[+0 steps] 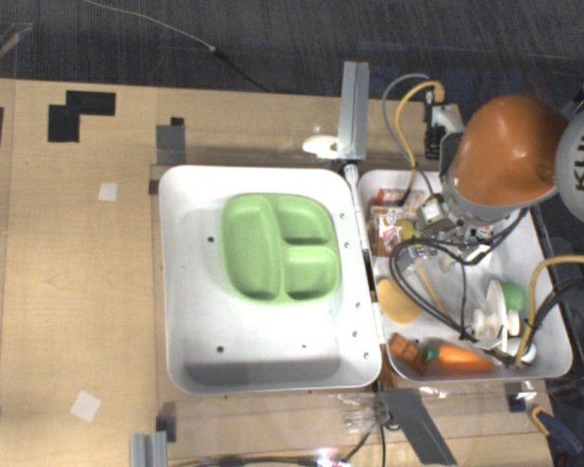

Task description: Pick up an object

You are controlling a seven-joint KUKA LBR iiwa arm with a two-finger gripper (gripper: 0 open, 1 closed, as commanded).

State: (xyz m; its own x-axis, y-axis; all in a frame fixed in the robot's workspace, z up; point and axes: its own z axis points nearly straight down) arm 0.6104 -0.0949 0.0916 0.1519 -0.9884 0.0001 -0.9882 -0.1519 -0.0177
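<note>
I see two white bins side by side on the desk [68, 290]. The left bin [190, 348] holds a green divided tray [277, 246], sitting a bit far of centre, three compartments showing. The right bin [555, 348] is cluttered. The arm [501, 163] comes in from the right, its orange band over the far half of that bin, wrist pointing down into it. The tool [438, 227] is buried under the wrist and black cables [428, 270]; whether it is wide, narrow or holding anything, I cannot tell.

Things in the right bin: a red-and-white packet [387, 224] at the far left corner, just beside the wrist. A tan round piece [399, 305] against the left wall, midway. A carrot [457, 360] lying along the near wall, with a dark orange item [405, 348] at its left end, touching or nearly so. A white object [494, 314] and a green one [512, 295] near the right wall, close together, partly behind cables. Yellow hoses [409, 100] loop off the arm on the far side.
</note>
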